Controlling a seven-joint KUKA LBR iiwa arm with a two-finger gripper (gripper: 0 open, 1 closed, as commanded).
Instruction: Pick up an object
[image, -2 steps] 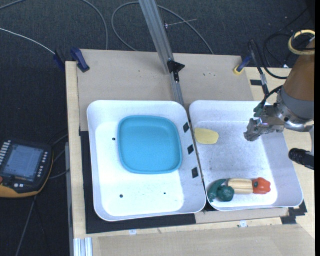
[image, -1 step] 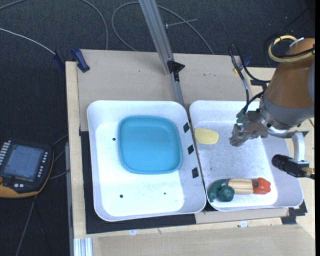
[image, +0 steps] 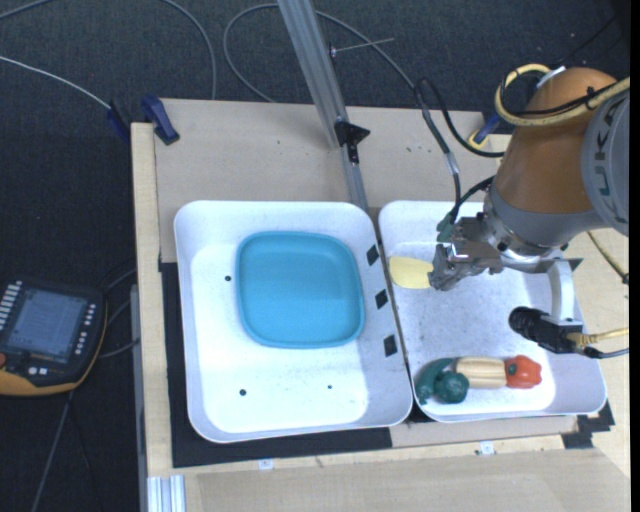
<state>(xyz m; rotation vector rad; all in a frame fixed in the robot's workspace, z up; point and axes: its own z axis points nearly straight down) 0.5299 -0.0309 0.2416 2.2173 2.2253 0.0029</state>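
Nearest, by the front wall of the right shallow white bin (image: 440, 335), a dark green round object (image: 443, 386), a tan cylinder (image: 482, 372) and a red rounded piece (image: 523, 372) lie in one row, touching. Further back, the left shallow white bin (image: 215, 385) holds a light blue square plastic plate (image: 299, 288). Beyond it, a pale yellow flat object (image: 407, 271) lies in the right bin's far left part, and the gripper (image: 448, 273) hangs just at its right end. Whether the jaws are spread or pressed together, I cannot tell.
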